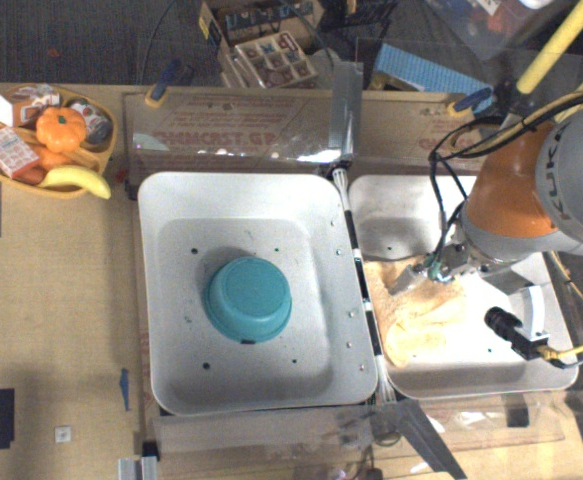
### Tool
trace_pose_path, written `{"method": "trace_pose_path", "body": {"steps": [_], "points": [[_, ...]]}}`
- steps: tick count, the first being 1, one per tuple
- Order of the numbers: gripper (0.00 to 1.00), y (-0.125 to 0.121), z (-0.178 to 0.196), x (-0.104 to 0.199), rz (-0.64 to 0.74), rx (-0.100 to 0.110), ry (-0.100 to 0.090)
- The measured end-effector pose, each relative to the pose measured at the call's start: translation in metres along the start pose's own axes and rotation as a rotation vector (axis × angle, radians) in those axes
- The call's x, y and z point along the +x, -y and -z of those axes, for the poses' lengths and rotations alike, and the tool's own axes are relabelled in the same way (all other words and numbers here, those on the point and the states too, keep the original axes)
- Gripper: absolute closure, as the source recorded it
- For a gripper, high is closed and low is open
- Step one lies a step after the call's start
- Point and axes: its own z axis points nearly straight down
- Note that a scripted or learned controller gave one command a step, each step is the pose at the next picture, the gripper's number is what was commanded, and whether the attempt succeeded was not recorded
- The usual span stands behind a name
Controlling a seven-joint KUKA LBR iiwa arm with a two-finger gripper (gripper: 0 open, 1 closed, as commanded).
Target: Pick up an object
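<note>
Surveying from camera view: two shallow white bins are seen side by side on the worktop [51, 348], with the arm entering from the right.

Left bin [171, 208]: one teal bowl [249, 298] is carried, upturned, near the middle of the floor. It lies well apart from the arm and nothing touches it.

Right bin [401, 218]: a pale tan, flat, crumpled item [421, 323], possibly cloth or paper, is spread over the lower half of the floor. Its exact nature cannot be told.

Arm [531, 198]: the grey body with its orange band is bent low over the right bin, which suggests the tan item has been chosen as the target, being the nearest object.

Jaws [436, 268]: they are seen at the upper edge of the tan item, either touching it or just above it; which one cannot be told. Whether they stand apart or closed cannot be told, as the tip is small and cluttered with cabling. Nothing can be confirmed as held.

Task object: judged to be the tan item, lying flat in the right bin and not lifted.

Stage: judged to be the descent or the grasp attempt; no lift is evident.

Risk: a flat, limp item offers little edge, so a slip is judged likely.

Surroundings: a dish of toy fruit [41, 143] is set at the worktop's far left corner, clear of the work.
</note>
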Motion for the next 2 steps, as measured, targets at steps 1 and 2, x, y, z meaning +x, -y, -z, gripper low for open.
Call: {"method": "trace_pose_path", "body": {"steps": [1, 2], "points": [[1.0, -0.0017, 0.011, -0.0004, -0.002, -0.007, 0.001], [0.0, -0.0016, 0.011, -0.0004, -0.002, -0.007, 0.001]]}}
